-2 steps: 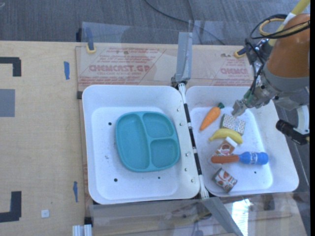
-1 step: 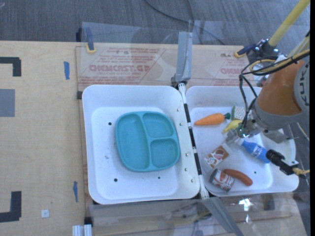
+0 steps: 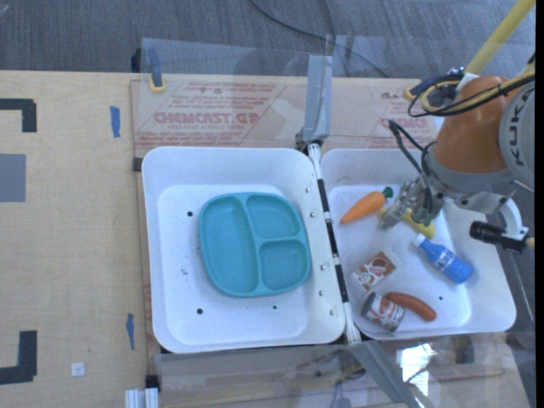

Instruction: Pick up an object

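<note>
We cannot tell how the gripper (image 3: 406, 207) stands, its tip a blur. A yellow object (image 3: 422, 222) at its four o'clock lies partly hidden beneath it. The arm (image 3: 489, 134) is cut off at three o'clock.

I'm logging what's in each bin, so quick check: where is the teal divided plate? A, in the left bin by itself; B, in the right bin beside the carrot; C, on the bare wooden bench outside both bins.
A: the teal plate lies flat inside the left bin, while the carrot, blue bottle and sausage all lie in the right bin.
</note>
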You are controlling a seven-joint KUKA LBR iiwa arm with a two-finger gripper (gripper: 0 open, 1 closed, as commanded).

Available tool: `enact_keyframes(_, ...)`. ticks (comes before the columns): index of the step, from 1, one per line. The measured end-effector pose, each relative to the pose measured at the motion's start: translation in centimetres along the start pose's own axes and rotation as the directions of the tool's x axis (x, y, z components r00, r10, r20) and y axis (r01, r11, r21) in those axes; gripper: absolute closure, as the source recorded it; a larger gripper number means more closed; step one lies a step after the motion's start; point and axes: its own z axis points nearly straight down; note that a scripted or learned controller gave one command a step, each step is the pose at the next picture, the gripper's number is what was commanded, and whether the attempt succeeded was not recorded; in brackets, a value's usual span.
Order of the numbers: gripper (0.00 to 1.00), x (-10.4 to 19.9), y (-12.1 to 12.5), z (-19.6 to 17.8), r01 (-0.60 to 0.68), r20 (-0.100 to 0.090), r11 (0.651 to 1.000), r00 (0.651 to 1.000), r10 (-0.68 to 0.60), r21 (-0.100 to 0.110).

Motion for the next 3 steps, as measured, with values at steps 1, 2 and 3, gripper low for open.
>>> enact_keyframes(1, 0.0, 0.6, 3.3, 0.0, -0.353, 0.0, 0.936, 0.936, 0.353, 0.001)
enact_keyframes(2, 1.0, 0.4, 3.2, -1.1, -0.355, 0.002, 0.935, 0.935, 0.355, -0.004)
enact_keyframes(3, 1.0, 3.6, 7.6, -11.0, -0.614, -0.003, 0.789, 0.789, 0.614, 0.01)
